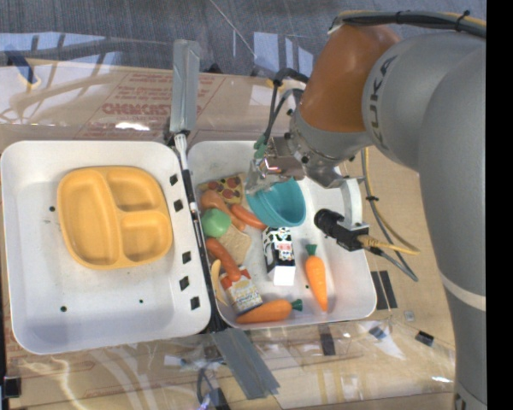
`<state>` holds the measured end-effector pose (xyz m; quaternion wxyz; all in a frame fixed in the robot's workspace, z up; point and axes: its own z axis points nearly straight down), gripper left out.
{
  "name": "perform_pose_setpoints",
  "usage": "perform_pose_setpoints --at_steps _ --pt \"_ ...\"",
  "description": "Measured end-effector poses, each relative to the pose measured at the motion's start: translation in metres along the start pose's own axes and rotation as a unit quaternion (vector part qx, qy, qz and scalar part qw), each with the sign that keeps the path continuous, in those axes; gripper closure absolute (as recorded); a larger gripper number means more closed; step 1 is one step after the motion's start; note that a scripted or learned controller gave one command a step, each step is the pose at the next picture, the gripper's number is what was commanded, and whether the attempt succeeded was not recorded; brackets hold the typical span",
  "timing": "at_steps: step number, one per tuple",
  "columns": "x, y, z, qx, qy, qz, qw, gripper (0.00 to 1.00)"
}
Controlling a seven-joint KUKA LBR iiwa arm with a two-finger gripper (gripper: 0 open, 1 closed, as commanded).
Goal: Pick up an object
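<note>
My gripper (271, 167) hangs low over the back of the right bin (352, 301), under the grey arm with its orange band. Directly below it, touching its tip, is a teal cup (280, 203), tilted with its open side up toward the gripper. Around the cup lie a pizza slice (231, 188), a green ball (215, 222), a black-and-white cow-patterned carton (280, 248), a carrot (316, 282) and a second carrot (268, 313). The wrist hides how the gripper meets the cup's rim.
The left bin (34, 297) holds a yellow divided plate (115, 214). A sausage (224, 259), a small printed packet (244, 295) and a cracker (238, 242) crowd the right bin's left side. A black cable fitting (338, 227) sticks out beside the cup.
</note>
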<state>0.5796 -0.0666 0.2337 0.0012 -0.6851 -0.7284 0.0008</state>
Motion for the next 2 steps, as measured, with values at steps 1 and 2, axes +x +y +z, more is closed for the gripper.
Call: perform_pose_setpoints --at_steps 1,2 --pt "0.031 0.039 0.003 0.001 0.0 0.073 0.9973 1.0" --pt "0.066 -0.007 0.045 0.004 0.0 0.1 0.995 1.0"
